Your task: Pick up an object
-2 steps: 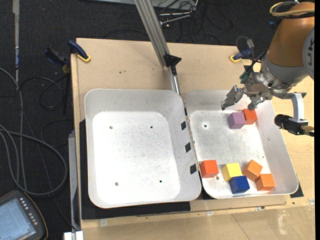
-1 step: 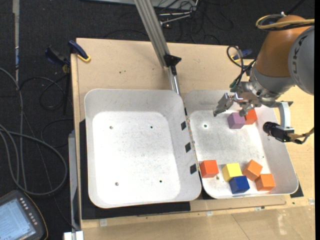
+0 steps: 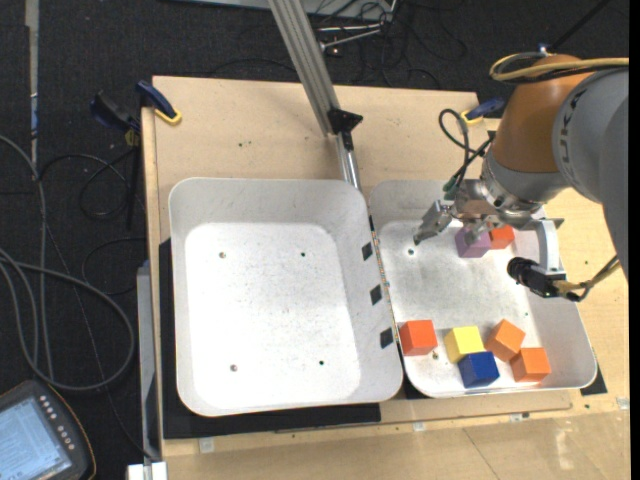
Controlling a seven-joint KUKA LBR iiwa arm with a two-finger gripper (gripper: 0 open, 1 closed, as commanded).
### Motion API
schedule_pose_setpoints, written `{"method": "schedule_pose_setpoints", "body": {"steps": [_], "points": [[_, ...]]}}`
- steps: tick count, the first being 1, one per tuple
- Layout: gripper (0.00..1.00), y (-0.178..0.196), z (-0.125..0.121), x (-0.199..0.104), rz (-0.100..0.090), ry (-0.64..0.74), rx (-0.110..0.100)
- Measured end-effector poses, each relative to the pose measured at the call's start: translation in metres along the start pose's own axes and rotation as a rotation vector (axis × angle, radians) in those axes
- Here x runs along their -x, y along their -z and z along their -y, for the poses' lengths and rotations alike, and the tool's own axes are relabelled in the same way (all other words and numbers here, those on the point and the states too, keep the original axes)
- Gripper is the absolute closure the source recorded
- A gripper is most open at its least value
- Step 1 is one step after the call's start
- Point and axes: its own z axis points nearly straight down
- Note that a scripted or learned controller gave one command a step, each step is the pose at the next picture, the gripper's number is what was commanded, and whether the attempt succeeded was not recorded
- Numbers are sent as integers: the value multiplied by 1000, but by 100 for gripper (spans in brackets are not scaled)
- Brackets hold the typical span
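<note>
Two shallow white bins sit side by side on one wooden bench: a left bin (image 3: pixel 200 268) and a right bin (image 3: pixel 440 288). The right bin holds seven small blocks. Four are orange: one (image 3: pixel 418 336) at 7 o'clock in the bin, two (image 3: pixel 507 337) (image 3: pixel 530 364) at 5 o'clock, and one (image 3: pixel 501 235) at 1 o'clock. One is yellow (image 3: pixel 464 342), one blue (image 3: pixel 479 369), one purple (image 3: pixel 473 242). One grey robot arm (image 3: pixel 560 138) reaches in from 3 o'clock.

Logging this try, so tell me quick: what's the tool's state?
Tool: cannot be told; it sits over the purple block in the right bin.
</note>
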Motion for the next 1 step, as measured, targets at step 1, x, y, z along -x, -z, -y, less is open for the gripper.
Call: {"method": "schedule_pose_setpoints", "body": {"steps": [1], "points": [[100,13,-1,1,1,-1,5]]}}
